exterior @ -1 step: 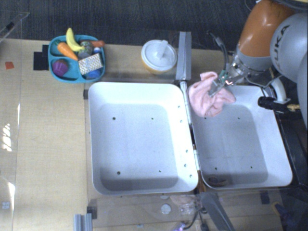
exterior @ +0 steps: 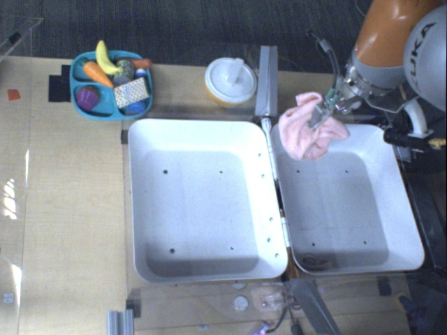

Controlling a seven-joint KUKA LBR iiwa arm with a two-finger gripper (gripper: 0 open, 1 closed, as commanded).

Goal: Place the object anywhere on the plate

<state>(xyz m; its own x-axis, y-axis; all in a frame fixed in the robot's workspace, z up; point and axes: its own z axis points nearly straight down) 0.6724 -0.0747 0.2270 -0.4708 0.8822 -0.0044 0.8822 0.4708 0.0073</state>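
Your jaws [exterior: 323,114] were closed on the pink cloth [exterior: 309,132], which hung bunched over the far-left corner of the right bin [exterior: 391,257], apparently lifted clear of its floor. The yellow-rimmed white plate [exterior: 230,81] sat beyond that bin's far-left corner on the bench [exterior: 63,208], so the carry and release remained. Cloth folds hid the fingertips.

You look down on a pale wooden bench [exterior: 63,208] under even light. Beyond its far edge lies dark grey carpet [exterior: 174,9]. A metal post [exterior: 265,82] stands at the far side, and black framing [exterior: 426,208] runs along the right.
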